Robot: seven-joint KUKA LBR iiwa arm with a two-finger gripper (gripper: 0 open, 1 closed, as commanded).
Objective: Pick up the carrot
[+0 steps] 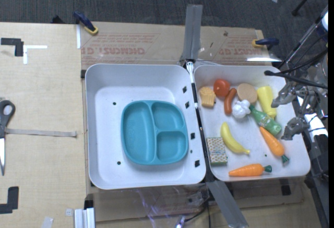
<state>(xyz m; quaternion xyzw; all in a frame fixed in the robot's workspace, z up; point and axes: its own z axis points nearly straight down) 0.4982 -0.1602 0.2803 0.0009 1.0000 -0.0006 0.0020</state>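
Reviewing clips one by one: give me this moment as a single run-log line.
stage: approach | gripper: over right bin's right edge, open, holding nothing | carrots: one beside gripper, one at front wall | blue tray: in left bin

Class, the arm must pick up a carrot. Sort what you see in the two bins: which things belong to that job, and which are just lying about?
Belongs to the job:
carrot by the front rim
carrot nearer the arm
tool

Just lying about:
banana
tomato
sausage
sponge
blue plate
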